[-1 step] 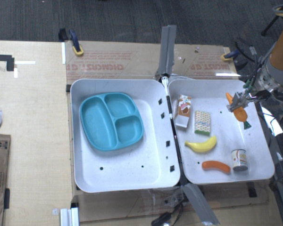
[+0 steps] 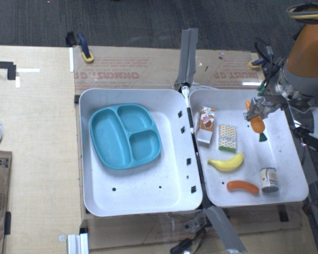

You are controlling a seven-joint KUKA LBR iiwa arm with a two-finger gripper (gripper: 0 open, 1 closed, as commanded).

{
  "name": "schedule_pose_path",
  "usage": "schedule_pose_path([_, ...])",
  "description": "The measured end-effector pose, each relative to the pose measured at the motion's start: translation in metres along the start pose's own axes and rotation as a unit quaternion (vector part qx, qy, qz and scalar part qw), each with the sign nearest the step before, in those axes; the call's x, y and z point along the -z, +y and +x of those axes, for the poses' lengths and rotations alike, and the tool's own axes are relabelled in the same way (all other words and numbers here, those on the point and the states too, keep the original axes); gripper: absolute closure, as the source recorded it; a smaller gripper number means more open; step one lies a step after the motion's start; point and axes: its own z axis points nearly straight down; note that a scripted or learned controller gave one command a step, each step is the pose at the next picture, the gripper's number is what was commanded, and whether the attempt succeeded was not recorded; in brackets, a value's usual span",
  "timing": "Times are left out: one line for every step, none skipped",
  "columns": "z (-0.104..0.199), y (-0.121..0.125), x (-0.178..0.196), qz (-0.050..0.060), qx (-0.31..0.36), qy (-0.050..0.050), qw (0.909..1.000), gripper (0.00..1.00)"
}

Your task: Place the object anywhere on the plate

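Note:
A blue three-compartment plate (image 2: 125, 136) lies in the left white bin (image 2: 143, 192), toward its left side, with nothing on it. My gripper (image 2: 257, 114) hangs over the upper right part of the right bin (image 2: 287, 160). A small orange toy carrot (image 2: 258, 125) with a green end sits between its fingers, pointing down and to the right. The fingers are shut on the carrot, which hangs just above the bin floor.
The right bin also holds a small carton (image 2: 205, 124), a patterned box (image 2: 227, 138), a banana (image 2: 226, 163), an orange sausage-shaped toy (image 2: 243, 187) and a small can (image 2: 268, 179). A raised divider (image 2: 192, 142) separates the two bins. The arm's orange band (image 2: 307, 52) is at the upper right.

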Motion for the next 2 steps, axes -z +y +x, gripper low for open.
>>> schedule_pose_path([0.063, 0.04, -0.032, 0.0, 0.217, 0.0, 0.9761, 1.0])
schedule_pose_path([0.133, 0.08, -0.032, -0.001, 0.17, 0.0, 0.9855, 1.0])
